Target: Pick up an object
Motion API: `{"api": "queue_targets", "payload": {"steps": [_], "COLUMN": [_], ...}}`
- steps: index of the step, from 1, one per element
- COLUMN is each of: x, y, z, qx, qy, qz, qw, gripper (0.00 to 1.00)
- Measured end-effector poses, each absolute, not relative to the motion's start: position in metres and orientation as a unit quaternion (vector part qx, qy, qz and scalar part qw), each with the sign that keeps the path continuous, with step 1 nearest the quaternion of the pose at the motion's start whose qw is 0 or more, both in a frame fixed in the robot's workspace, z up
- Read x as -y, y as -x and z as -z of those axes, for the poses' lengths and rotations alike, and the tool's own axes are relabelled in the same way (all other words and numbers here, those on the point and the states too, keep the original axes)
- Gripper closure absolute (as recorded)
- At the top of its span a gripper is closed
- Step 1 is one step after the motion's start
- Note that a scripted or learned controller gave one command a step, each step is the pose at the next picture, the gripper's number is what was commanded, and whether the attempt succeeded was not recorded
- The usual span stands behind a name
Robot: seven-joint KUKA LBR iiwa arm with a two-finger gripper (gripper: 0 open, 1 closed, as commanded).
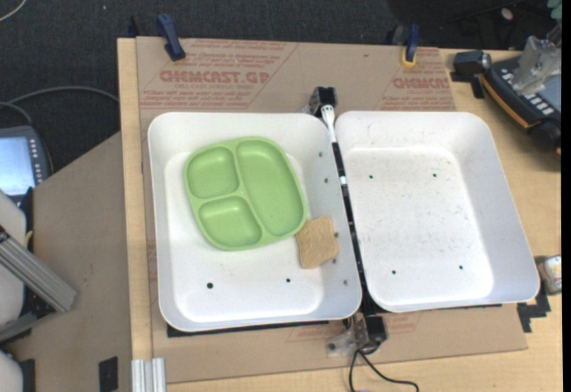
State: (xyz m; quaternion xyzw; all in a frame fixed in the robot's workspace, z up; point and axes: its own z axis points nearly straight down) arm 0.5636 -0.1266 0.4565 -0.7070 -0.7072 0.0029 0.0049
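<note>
A green divided plate [244, 193] with three compartments lies in the left white bin [178, 292], toward its upper middle. A small tan square, like a sponge or a cracker [317, 242], rests beside the plate's lower right edge, close to the bin's right wall. The right white bin [500, 203] holds only small dark specks.
Both bins sit on a brown cardboard sheet [268, 69] held by a blue clamp [169, 36] and a yellow-blue clamp [410, 45] at the back. A black cable [337, 167] runs between the bins. Equipment [526, 87] stands at the far right.
</note>
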Motion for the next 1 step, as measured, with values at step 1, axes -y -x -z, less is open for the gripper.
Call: {"api": "queue_targets", "payload": {"steps": [1], "x": [0.1022], "y": [-0.4999], "z": [-0.4243], "qx": [0.707], "qy": [0.707], "qz": [-0.0017], "qw": [0.003], "gripper": [1.00]}}
